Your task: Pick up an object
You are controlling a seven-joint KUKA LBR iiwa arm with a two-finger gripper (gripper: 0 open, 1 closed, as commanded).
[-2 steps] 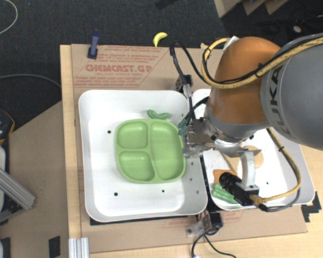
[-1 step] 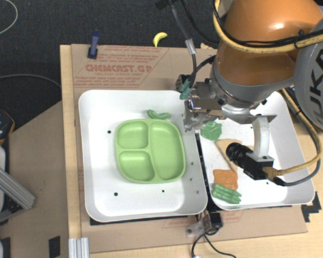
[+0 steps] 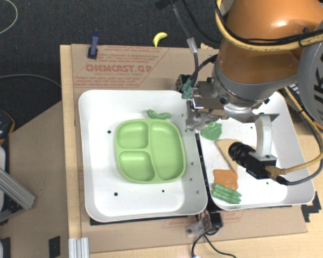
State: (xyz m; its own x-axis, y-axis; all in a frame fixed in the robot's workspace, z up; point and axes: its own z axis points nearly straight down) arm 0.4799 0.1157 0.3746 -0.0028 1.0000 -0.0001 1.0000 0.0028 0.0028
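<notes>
My gripper (image 3: 196, 117) hangs over the inner edge of the right bin (image 3: 290, 138), close to the divider between the two bins. A small green leafy piece (image 3: 211, 129) lies right beside and partly under it. Below that, in the right bin, lie a tan wedge (image 3: 225, 148), an orange piece (image 3: 225, 178) and a green bean-like bundle (image 3: 226, 193). The left bin (image 3: 97, 144) bears a green divided plate (image 3: 149, 150) with a small green stem-like piece (image 3: 158, 114) at its top edge. The arm's orange band (image 3: 274, 20) hides much of the right bin's upper part.
A black cylinder with a cable (image 3: 251, 161) and a white bracket (image 3: 264, 136) hang from the arm over the right bin. Both bins rest on a cardboard sheet (image 3: 118, 63). A yellow item (image 3: 160, 37) and a blue clip (image 3: 93, 44) lie at its far edge.
</notes>
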